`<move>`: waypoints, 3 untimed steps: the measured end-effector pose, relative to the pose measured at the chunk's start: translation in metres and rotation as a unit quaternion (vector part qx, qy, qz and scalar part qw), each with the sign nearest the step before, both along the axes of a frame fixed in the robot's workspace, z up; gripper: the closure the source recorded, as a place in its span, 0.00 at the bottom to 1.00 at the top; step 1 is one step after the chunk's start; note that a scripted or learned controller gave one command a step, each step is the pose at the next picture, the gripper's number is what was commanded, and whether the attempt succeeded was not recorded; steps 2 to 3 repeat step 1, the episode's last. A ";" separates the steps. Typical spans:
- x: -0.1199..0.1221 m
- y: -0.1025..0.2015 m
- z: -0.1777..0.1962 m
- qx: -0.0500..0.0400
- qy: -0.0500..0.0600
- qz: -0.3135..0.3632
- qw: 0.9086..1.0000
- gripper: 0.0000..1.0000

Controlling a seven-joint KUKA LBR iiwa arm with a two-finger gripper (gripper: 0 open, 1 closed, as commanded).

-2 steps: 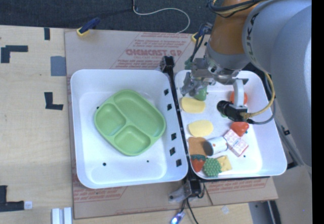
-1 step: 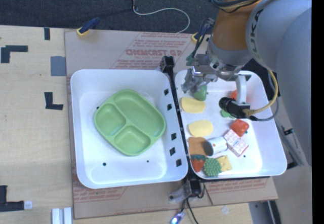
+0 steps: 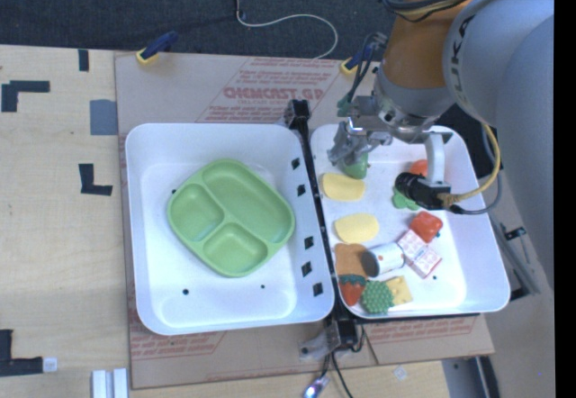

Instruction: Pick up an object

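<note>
From the camera view above, the grey arm with its orange band reaches in from the right and hangs over the top left corner of the right bin [image 3: 468, 293]. Its gripper [image 3: 349, 153] points down at a small green thing [image 3: 354, 168], which sits just above a pale yellow piece [image 3: 343, 187]. The jaws look low and close to the green thing, maybe touching it, but I cannot tell if they are spread apart or squeezed together, or if anything is caught between them. That green thing looks like the one to pick up. To do this step well, the jaws should come straight down with the green thing in the middle, one jaw on each side, and then squeeze gently before going up. They should stay off the bin wall beside them and not push the yellow piece underneath. Lower in the same bin lie another yellow piece [image 3: 356, 228], a red block [image 3: 426, 226], a white tube [image 3: 387, 258] and a bumpy green toy [image 3: 377, 296], all well apart from the jaws. The left bin [image 3: 148, 234] holds a green tray [image 3: 230, 217] with three parts. Both bins rest on cardboard [image 3: 180, 90] on the tabletop [image 3: 54, 207].
</note>
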State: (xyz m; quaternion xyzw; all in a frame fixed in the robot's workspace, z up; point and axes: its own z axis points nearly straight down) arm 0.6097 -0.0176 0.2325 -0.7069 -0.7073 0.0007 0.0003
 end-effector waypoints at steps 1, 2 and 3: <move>0.000 0.001 -0.019 0.000 0.001 0.000 1.000 1.00; 0.000 0.001 -0.019 0.000 0.001 0.000 1.000 1.00; 0.000 0.001 -0.019 0.000 0.001 0.000 1.000 1.00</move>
